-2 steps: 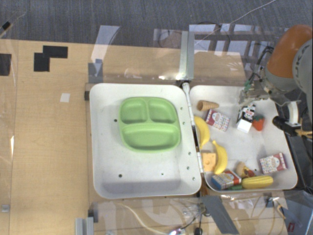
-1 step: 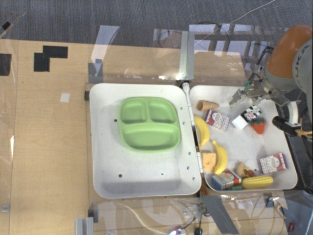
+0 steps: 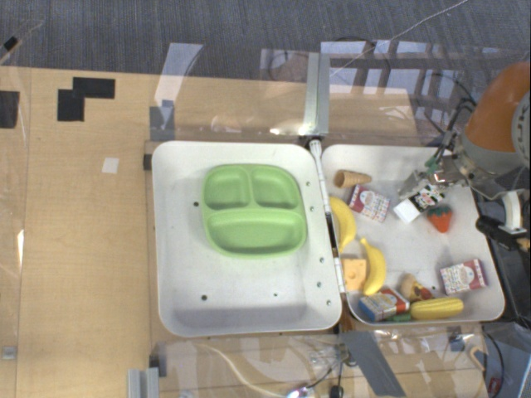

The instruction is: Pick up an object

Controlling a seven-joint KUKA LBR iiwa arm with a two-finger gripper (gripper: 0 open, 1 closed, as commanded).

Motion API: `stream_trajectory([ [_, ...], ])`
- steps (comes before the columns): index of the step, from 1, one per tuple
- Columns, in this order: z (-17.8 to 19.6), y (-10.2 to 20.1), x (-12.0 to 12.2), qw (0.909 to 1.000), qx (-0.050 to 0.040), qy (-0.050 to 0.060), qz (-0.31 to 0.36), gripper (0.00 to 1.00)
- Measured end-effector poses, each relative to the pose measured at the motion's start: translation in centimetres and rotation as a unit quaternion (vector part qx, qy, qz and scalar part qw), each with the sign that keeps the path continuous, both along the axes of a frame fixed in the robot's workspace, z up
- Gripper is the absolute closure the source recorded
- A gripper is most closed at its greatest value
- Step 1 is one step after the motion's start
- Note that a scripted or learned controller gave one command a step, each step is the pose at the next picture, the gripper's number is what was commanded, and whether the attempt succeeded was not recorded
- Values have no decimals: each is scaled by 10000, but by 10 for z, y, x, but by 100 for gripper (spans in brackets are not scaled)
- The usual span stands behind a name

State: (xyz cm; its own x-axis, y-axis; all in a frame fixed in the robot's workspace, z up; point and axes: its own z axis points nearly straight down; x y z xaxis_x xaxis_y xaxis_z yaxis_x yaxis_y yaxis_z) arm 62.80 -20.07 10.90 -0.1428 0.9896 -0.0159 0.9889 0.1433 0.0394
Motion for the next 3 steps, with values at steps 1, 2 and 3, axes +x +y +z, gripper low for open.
stream_trajectory([
  [1, 16, 1, 4, 10000, -24, -70, 30, 100],
  [2, 4, -2, 13, 9996, 25, 12, -290, 100],
  [3, 2, -1, -19, 9858, 91, -105, -1675, 100],
])
